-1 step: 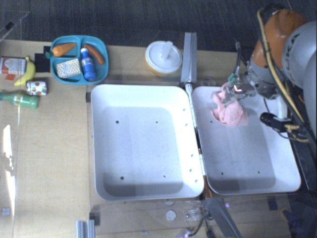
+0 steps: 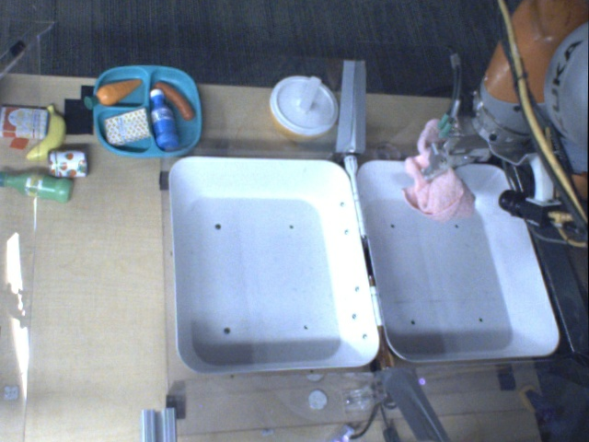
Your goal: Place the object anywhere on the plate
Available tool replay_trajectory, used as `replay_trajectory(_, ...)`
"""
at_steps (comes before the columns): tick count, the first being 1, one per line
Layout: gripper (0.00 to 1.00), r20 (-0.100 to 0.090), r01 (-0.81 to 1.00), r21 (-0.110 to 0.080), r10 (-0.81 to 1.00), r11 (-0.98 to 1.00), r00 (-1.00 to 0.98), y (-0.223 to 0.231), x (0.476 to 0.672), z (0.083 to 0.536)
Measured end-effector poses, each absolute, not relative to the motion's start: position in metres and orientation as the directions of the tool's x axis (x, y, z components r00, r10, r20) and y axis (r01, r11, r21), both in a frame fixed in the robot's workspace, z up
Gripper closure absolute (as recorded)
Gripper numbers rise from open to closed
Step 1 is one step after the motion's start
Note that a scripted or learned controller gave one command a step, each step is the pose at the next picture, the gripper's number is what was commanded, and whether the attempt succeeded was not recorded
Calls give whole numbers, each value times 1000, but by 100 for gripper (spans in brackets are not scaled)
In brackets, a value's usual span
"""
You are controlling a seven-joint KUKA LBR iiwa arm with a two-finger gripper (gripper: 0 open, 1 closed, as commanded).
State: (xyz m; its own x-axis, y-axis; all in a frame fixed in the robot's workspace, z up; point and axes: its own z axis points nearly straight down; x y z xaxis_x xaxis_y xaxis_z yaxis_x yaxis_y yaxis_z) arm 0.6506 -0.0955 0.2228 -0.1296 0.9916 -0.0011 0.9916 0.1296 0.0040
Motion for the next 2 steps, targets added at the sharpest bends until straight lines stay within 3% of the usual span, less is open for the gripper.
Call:
replay_trajectory(1,100,-1,861,3,861,509,-509,-43,650,223)
replay_trajectory(2,100,-3,591,4,591,806,-806,5,636,234)
